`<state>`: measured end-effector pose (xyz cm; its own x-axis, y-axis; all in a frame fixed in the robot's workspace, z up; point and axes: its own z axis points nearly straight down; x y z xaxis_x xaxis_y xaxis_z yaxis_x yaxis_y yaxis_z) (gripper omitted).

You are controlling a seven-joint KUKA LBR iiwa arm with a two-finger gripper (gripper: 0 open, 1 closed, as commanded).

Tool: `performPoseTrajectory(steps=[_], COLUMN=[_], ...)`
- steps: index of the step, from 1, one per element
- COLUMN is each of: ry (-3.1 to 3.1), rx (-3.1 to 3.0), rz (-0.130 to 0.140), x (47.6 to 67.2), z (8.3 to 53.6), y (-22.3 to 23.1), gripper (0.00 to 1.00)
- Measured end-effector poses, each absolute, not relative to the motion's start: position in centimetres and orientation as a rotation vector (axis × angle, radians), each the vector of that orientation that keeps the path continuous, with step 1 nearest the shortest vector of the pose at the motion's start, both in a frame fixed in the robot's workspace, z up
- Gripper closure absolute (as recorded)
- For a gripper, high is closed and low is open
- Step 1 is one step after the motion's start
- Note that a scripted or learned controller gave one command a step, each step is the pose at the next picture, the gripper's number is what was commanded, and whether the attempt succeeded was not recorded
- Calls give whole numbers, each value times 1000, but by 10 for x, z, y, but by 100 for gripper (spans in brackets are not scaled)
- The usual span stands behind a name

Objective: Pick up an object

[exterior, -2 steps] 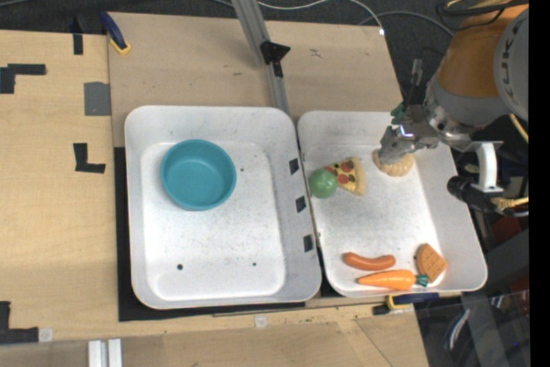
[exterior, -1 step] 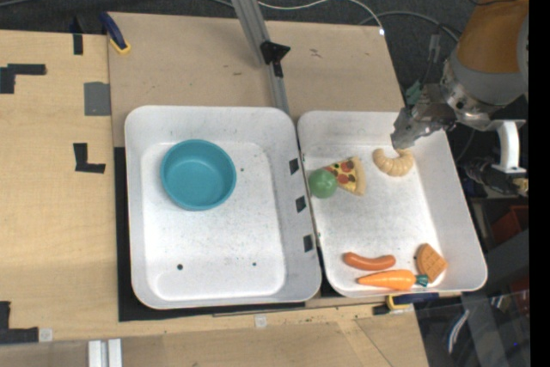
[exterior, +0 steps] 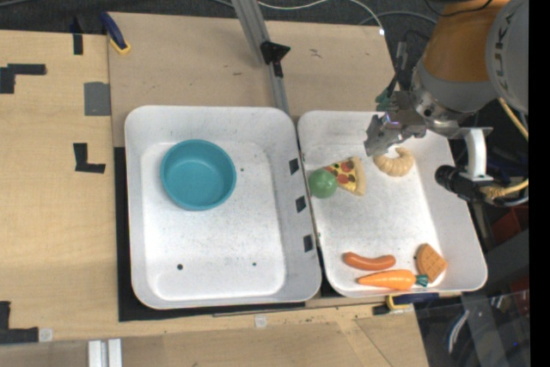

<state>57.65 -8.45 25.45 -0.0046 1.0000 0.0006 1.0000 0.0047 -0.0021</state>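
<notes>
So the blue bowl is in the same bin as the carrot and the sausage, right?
Not quite. The camera view shows the blue bowl sitting in the left bin. The carrot and the sausage lie close together in the right bin, near its front edge.

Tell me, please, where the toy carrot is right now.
The carrot lies in the right bin near its front edge, just below the sausage and beside the cracker.

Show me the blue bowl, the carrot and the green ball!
blue bowl [exterior: 198, 175]: camera view, inside bottom of the bowl.
carrot [exterior: 387, 278]: camera view, middle of its orange body.
green ball [exterior: 323, 184]: camera view, its top.
</notes>
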Motion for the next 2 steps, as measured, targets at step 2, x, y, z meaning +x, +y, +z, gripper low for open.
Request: performPoseTrajectory(steps=[2], ry=[-2228], rx=[-2210], rz=[1], x=[566], z=[251], y=[26], gripper=[100])
